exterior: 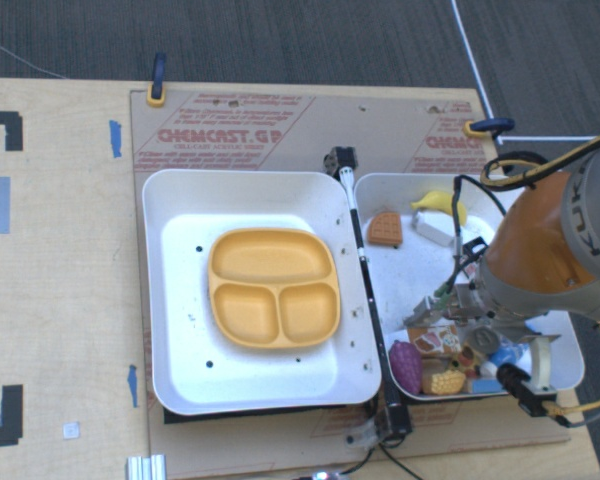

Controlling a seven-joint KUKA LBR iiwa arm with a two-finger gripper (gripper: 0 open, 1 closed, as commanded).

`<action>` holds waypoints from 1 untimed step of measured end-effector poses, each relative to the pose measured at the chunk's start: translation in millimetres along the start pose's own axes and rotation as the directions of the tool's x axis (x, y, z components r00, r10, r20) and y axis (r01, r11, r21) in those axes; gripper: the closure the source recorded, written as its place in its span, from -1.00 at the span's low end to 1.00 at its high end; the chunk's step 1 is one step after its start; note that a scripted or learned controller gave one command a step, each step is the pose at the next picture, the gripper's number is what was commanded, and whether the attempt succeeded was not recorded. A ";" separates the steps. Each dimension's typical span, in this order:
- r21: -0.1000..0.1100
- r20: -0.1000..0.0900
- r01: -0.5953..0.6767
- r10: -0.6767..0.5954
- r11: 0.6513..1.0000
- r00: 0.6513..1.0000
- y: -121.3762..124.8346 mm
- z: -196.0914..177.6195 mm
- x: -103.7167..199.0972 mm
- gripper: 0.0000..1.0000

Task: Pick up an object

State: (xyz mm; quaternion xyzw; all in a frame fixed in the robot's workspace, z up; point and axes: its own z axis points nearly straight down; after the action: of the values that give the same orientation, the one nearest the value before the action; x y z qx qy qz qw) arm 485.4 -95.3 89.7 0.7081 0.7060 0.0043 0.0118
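The gripper (442, 313) sits low in the right bin (400, 268), directly above a cluster of small objects (435, 358); its finger state cannot be determined. A waffle piece (385, 229) and a banana (438, 203) lie beyond it. To its left, the other bin holds a yellow divided plate (274, 287).

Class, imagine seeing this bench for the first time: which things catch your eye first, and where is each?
The orange divided plate stands out, lying alone in the left white bin. Next comes the grey arm with its orange band, reaching in from the right over the right white bin, above a cluster of small toys in its near end, among them a purple piece and a corn cob.
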 end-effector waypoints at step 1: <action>0.000 0.000 0.001 -0.001 1.000 1.000 -0.1 0.0 0.1 -1.00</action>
State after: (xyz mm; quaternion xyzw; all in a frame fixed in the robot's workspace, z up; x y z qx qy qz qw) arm 485.2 -95.2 89.7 0.7078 0.7063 0.0045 0.0116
